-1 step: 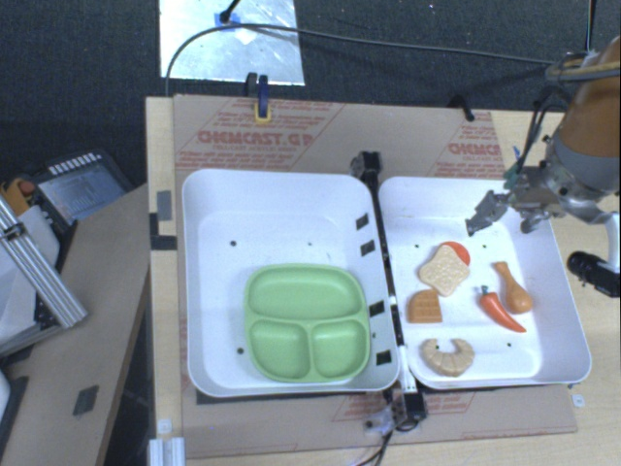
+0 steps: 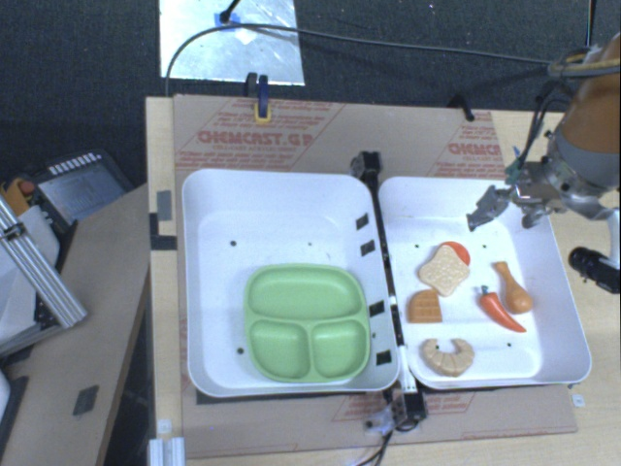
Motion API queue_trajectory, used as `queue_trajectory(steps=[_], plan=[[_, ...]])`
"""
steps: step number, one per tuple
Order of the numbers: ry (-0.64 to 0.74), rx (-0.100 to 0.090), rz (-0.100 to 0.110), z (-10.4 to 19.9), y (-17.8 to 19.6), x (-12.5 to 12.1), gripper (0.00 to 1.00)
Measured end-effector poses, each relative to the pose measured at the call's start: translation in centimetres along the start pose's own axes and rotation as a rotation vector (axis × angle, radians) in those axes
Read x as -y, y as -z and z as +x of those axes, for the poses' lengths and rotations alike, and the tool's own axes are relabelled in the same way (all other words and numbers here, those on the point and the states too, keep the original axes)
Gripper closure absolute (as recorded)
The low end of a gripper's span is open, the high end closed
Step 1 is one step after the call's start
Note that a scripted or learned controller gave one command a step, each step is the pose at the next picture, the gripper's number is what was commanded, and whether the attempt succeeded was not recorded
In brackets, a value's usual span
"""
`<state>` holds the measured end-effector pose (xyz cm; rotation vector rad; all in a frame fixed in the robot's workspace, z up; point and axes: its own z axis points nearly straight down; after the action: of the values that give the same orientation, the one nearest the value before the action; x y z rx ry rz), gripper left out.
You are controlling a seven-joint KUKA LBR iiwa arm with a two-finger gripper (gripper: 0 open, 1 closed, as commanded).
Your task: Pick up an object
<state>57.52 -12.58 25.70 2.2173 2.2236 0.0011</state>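
The right bin [image 2: 553, 260] holds several toy foods: a slice of toast [image 2: 443, 272] with a red tomato piece [image 2: 459, 254] behind it, an orange-brown wedge [image 2: 424, 307], a red chili pepper [image 2: 502, 312], a drumstick [image 2: 512, 288] and a croissant [image 2: 447, 355]. My gripper [image 2: 505, 218] hangs above the far right part of this bin, up and to the right of the toast. It is open, and nothing lies between its fingers.
The left bin [image 2: 223, 212] holds a green divided plate [image 2: 306, 320] at its near side. A black divider with clips [image 2: 378, 260] runs between the bins. A yellow clamp [image 2: 260, 100] and cables lie behind the bins.
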Motion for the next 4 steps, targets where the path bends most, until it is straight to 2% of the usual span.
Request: queue_trajectory(steps=[3,4], plan=[[-0.001,-0.001,0.003,0.1,-14.7,0.5,0.00],[-0.001,0.000,0.000,0.0,-13.5,0.5,1.00]])
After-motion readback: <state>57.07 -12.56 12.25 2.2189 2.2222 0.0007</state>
